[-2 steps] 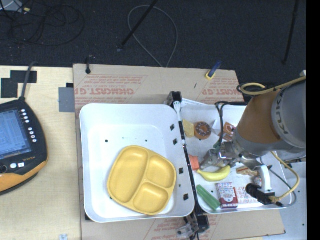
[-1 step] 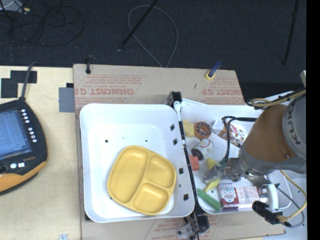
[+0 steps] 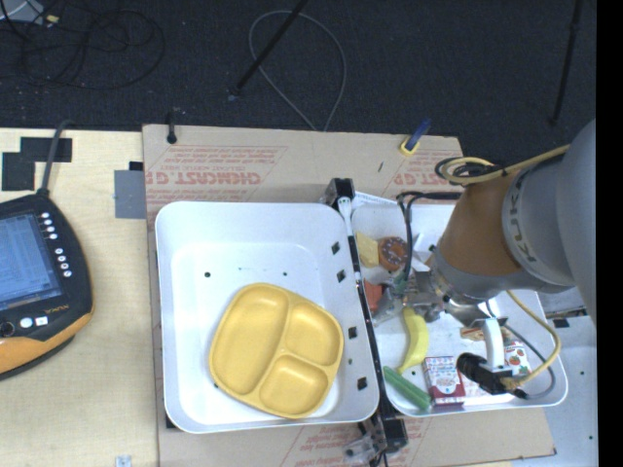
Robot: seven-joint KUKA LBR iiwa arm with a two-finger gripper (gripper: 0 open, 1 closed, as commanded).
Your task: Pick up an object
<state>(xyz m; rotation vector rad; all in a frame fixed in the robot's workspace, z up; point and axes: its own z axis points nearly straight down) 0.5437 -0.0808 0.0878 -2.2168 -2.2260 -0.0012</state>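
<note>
Beside the gripper (image 3: 404,295), a curved yellow banana (image 3: 417,340)

You've got a yellow banana (image 3: 416,340) lying in the right bin (image 3: 545,397), roughly lengthwise, curving slightly. Just below it, a green pod-like piece (image 3: 407,387) lies slanted beside a small red-and-white carton (image 3: 444,377). Further up sits a round brown item (image 3: 393,252), next to a pale yellow piece (image 3: 367,251).
</note>
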